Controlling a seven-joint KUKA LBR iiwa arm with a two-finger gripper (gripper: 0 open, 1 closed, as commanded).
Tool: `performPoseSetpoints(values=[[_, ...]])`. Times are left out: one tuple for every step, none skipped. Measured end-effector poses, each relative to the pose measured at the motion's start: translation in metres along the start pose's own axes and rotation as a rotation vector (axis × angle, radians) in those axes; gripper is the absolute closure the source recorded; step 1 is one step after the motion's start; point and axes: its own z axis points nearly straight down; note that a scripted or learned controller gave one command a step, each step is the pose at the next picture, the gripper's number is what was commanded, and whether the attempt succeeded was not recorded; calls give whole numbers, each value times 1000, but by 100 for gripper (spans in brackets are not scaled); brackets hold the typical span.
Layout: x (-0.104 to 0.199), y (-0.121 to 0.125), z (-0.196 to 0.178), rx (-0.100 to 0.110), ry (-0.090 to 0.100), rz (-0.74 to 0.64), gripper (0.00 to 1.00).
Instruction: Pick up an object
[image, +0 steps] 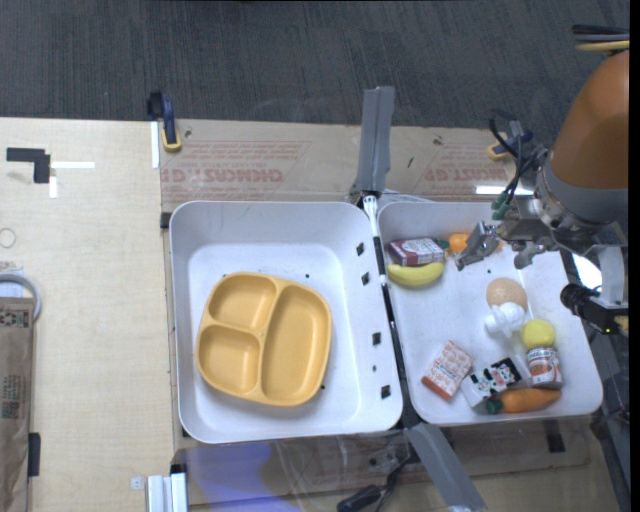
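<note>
The gripper (478, 246) hangs low over the back of the right-hand shallow white bin (432, 392), its dark fingers pointing left, and whether they are spread or closed cannot be told from this angle; nothing shows between them. Just beside it to the left sits a small orange ball-like piece (457, 241), and next along a small red-and-white carton (416, 249) lies against a yellow banana (414, 273). Below the gripper, a pale tan egg-shaped object (506, 293) rests above a small white figure (504, 320), with a yellow round fruit (538, 333) to their right. Near the front wall, a little jar with a red label (542, 366) stands above an orange carrot (529, 399), a black-and-white patterned packet (497, 378) beside them, and a pink-and-white snack box (447, 369) lying tilted to the left. Across the divide, the left-hand white bin (190, 300) carries a yellow three-compartment plastic plate (264, 338). Over it all, the grey arm with its orange band (598, 120) comes in from the right above the wooden bench (80, 300).
</note>
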Motion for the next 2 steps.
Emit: performPoseSetpoints(values=[[1,3,27,-1,0,-206,0],[-26,6,83,-2,0,-196,0]])
